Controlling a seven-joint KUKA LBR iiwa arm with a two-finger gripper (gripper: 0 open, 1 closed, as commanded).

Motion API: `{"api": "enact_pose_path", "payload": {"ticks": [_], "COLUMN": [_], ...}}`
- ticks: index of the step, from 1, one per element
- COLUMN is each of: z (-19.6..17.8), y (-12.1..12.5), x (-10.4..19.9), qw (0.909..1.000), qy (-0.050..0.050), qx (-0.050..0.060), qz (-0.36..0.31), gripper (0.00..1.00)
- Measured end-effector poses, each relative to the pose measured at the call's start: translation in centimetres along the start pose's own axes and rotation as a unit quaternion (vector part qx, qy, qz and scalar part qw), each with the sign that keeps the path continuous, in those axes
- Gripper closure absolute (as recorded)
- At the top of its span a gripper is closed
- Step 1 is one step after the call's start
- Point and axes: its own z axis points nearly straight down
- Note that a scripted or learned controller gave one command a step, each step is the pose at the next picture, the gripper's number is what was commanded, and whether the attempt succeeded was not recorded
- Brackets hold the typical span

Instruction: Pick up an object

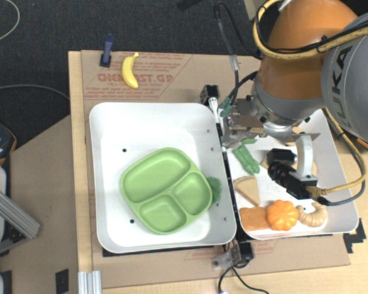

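My gripper (236, 136) hangs over the far left corner of the right bin (340, 222), close to the wall between the two bins. Directly below it lies a long green vegetable-like piece (248, 159), slanting toward the bin's middle; its upper end reaches the gripper, and I cannot tell whether it is held. Nearer the front lie a tan wedge (248, 190), a flat orange piece (254, 218), an orange pumpkin (282, 215) and a pale curved piece (314, 216). The arm hides the far half of this bin.
The left bin (110, 127) holds a green divided plate (165, 190), with a small dark green thing (216, 188) at its right rim. A yellow banana (130, 70) and a blue clip (106, 51) lie on the cardboard behind the bins.
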Motion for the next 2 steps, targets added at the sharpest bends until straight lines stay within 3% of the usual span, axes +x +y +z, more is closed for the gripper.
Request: {"api": "enact_pose_path", "payload": {"ticks": [1,2], "z": [8.0,13.2], "y": [-3.2,-3.3], "x": [-3.2,-10.1], "qw": [0.9999,0.9999], "qy": [-0.002,-0.002], "qx": [0.012,0.011], "qz": [0.005,0.008], "gripper": [1.0,1.0]}}
